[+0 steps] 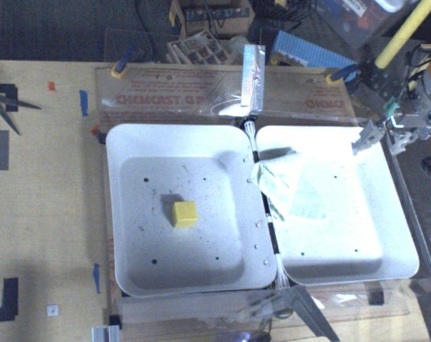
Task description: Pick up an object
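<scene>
Though nothing is lifted yet, step: approach.
Gripper (372,135): over right bin's (386,262) far corner; fingers' state, cannot tell.
Next: cross to yellow block (185,214) in left bin (130,262).

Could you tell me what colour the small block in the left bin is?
Yellow; the block shows in the camera view.

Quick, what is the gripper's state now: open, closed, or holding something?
Gripper: at the right bin's far right corner, cannot be told. The yellow cube lies in the left bin.
</scene>
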Tool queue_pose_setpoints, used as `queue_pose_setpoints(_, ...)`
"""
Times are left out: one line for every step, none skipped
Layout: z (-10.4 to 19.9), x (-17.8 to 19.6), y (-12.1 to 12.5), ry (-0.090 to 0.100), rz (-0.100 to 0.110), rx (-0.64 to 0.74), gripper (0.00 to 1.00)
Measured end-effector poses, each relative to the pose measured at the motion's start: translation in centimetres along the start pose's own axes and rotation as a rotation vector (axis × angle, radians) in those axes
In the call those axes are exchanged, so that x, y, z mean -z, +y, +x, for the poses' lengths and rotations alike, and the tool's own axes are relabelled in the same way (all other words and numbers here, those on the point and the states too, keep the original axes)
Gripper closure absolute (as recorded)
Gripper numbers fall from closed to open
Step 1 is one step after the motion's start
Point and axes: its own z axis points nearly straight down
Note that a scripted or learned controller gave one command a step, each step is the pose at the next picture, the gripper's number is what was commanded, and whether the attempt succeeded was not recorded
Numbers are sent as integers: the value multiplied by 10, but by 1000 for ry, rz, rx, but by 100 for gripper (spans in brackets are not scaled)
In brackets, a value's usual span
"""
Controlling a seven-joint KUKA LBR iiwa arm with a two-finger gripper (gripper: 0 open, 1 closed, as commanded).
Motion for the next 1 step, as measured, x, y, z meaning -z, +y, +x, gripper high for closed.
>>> queue_pose_setpoints(79, -138, -45, 0, 0, 91, 0)
